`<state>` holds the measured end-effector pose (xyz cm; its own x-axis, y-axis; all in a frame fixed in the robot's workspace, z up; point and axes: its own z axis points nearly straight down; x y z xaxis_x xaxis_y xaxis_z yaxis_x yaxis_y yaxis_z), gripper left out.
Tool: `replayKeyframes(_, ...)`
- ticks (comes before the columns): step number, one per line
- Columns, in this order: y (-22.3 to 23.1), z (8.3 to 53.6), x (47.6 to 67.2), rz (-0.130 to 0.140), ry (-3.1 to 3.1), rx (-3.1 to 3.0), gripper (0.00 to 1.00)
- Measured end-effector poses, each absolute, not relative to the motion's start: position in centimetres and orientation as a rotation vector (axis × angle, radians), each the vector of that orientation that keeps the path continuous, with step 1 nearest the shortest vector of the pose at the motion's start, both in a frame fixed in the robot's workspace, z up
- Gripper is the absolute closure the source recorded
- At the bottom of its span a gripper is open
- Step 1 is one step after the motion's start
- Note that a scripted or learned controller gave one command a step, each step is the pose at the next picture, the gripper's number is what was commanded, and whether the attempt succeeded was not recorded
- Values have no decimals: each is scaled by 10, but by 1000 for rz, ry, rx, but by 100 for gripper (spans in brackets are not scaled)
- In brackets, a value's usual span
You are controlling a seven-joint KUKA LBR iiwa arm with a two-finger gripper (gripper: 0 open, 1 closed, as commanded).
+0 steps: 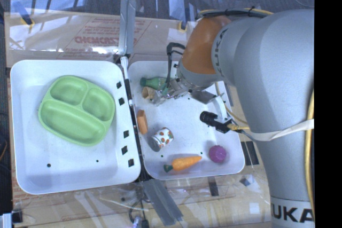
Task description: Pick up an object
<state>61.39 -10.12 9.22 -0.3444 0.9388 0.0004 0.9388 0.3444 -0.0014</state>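
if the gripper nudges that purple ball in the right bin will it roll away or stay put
The purple ball looks round and smooth, so it would probably roll. It sits near the right bin corner, so the walls would likely stop it. Its curve may slip from the fingers.

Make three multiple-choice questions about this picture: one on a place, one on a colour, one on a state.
1. Where is the green divided plate?
A. in the left bin
B. in the right bin
C. on the floor

2. What colour is the small ball near the carrot?
A. yellow
B. purple
C. white

3. How does the carrot lie?
A. flat on the floor of the right bin
B. standing upright
C. on the plate

Answers: 1 A, it rests alone on the left bin floor. 2 B, it shows magenta-purple. 3 A, its side rests on the white floor.
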Motion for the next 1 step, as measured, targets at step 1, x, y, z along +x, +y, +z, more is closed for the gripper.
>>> replayKeyframes(1,-101,90,651,9,-2567,-1791,0)
